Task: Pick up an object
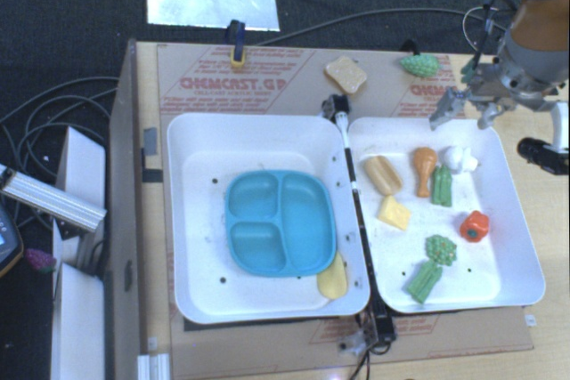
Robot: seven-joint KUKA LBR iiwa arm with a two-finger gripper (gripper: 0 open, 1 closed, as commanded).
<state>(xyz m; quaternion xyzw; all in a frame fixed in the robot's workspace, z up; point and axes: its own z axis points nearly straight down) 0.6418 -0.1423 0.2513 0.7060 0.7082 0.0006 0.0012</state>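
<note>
My gripper (pixel 465 113) hangs over the far edge of the right bin (pixel 521 280), coming in from the upper right. Its two fingers are spread, so it is open with nothing between them. Just below it in the bin lie a white garlic-like piece (pixel 459 158), an orange drumstick (pixel 425 166) and a green pod (pixel 442 186). Further left are a tan bread roll (pixel 383 174) and a yellow cheese wedge (pixel 394 213). Toward the front sit a red-orange pepper (pixel 474 226) and a broccoli (pixel 432 265).
The left bin (pixel 200 191) holds a blue divided plate (pixel 279 222) with a yellow fruit (pixel 333 280) at its front right corner. On the cardboard behind the bins lie a bread slice (pixel 346 74) and a green leafy toy (pixel 420 64). Cables run at the back.
</note>
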